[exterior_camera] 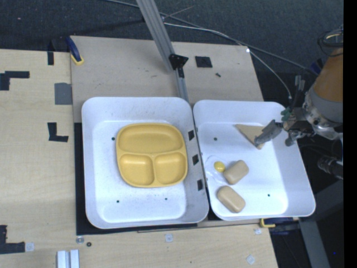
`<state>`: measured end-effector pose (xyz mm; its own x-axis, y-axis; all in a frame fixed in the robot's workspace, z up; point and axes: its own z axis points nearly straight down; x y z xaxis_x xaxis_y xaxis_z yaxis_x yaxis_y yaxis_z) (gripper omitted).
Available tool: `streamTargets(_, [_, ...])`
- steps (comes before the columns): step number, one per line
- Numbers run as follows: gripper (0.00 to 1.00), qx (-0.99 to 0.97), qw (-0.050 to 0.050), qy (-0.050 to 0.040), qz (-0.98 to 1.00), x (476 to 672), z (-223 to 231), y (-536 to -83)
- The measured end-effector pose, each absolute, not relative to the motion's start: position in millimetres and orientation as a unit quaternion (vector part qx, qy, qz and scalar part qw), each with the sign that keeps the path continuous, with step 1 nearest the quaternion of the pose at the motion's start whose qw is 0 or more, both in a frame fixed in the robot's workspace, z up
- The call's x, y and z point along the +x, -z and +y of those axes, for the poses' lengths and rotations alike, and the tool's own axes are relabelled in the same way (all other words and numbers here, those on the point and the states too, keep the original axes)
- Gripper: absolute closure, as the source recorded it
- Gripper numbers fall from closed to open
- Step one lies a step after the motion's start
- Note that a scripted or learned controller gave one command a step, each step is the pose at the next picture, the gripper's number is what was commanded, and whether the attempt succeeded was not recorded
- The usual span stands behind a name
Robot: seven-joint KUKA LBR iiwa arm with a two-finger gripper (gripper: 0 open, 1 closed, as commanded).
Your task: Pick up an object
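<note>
Wooden bench (33, 149) fills most of the view, dark tape marks on its left part, dark floor beyond the far edge. Two shallow white bins side by side on it: left bin (100, 205) and right bin (290, 200), rims touching along the middle. A grey metal pole (156, 24) slants in from the top and ends at a black bracket just behind the seam between the bins. Thin cables trail across the floor at the top. Left bin holds a yellow divided plate (152, 153), three compartments, lying flat about centre, one wide section at the far side and two smaller ones nearer the camera. Arm (329, 88) enters at the right edge, orange band visible, wrist over the right rim of the right bin. Gripper (266, 134) reaches leftward over the far part of the right bin; one grey finger shows clearly, slanting down toward the bin floor, cannot tell whether the fingers are spread or closed. Its tip is right next to a tan flat wedge-shaped piece (245, 130) lying in the far half of that bin; contact unclear, nothing seen clamped. Nearer the camera in the same bin: a tan rounded block (236, 172), another tan rounded block (231, 199) just in front of it, and a small yellow ball (219, 166) just left of the upper block.
</note>
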<state>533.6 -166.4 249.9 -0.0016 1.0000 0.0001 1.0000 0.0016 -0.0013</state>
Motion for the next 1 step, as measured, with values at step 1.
streamTargets(1, [0.0,-0.707,0.001,-0.0009,-0.707,524.3,-170.0,-199.0])
